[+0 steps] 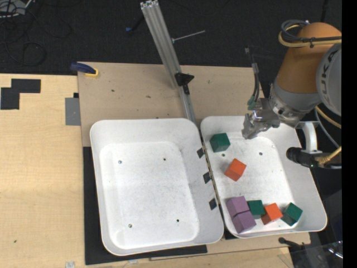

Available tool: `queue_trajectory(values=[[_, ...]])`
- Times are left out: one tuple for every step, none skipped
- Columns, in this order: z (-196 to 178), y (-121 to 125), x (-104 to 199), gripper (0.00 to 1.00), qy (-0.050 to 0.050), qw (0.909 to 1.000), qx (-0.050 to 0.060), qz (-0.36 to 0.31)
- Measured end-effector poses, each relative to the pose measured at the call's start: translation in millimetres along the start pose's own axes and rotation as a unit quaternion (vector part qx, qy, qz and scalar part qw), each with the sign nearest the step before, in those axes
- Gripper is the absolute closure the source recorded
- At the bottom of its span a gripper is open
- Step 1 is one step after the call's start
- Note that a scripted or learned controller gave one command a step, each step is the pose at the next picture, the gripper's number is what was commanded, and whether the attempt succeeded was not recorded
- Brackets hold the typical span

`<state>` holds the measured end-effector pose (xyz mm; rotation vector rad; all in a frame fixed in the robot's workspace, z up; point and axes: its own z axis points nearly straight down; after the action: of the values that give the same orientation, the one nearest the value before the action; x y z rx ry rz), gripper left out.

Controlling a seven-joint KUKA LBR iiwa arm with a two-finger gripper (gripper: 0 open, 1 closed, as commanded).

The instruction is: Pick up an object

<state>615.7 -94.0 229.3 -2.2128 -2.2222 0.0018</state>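
Seemingly light, stiff and square-edged, the green cube [220,142] lay in the right bin [312,194] near our gripper [252,128], best taken across opposite flat faces.

I see the wooden bench [128,91] carrying two white bins, the left bin [106,144] touching the right bin [312,205], with a slanted aluminium rail [164,43] behind the left bin.
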Motion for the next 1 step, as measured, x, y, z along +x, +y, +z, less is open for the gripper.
queue_trajectory(values=[[11.2,2.8,51.2,1.0,0.0,1.0,0.0,0.0]])
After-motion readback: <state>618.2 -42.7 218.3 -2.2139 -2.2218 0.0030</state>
